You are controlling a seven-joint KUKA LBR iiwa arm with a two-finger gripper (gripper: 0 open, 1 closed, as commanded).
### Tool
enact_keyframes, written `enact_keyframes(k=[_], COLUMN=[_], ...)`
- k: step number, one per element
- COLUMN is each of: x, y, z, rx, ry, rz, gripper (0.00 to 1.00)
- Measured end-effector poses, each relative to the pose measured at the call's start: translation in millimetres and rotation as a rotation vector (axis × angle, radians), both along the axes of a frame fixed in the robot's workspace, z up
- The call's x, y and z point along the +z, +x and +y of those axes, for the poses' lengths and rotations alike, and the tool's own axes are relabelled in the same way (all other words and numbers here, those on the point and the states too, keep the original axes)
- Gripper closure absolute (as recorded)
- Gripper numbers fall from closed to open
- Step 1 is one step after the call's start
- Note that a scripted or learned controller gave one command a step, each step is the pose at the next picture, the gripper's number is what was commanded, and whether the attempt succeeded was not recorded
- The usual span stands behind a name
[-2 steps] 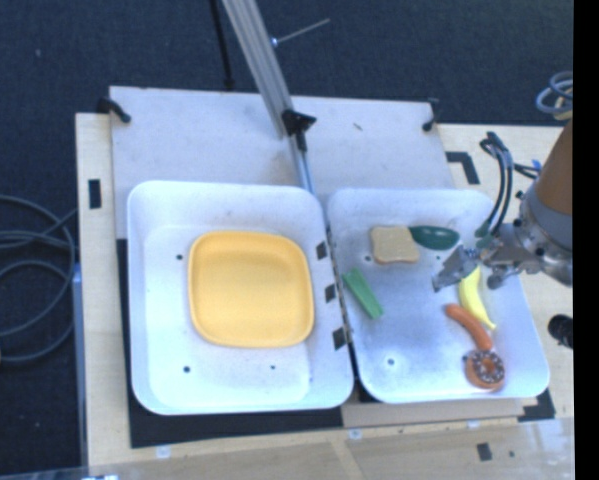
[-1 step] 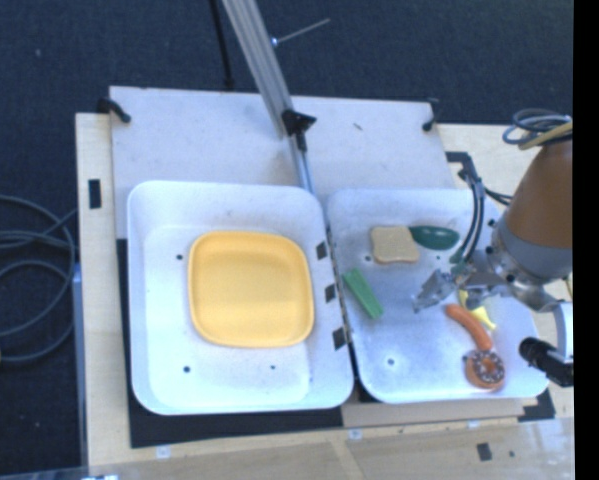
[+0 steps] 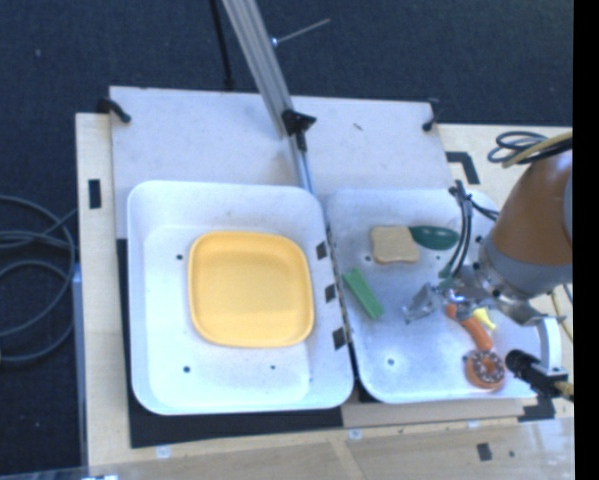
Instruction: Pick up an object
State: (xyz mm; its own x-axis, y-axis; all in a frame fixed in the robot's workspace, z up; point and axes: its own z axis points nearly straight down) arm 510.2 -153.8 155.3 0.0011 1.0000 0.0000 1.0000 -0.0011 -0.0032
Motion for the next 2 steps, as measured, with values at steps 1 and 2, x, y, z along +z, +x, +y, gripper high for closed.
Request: enact_keyframes(k=[1, 2], x=[-52.1, -39.4], y=[-1.2, 0.6], z=[-0.3, -0.6], rx=[0.0, -0.001], ry=[0.0, 0.001], rz=[0.001, -0.005], gripper=[0.0, 1.0])
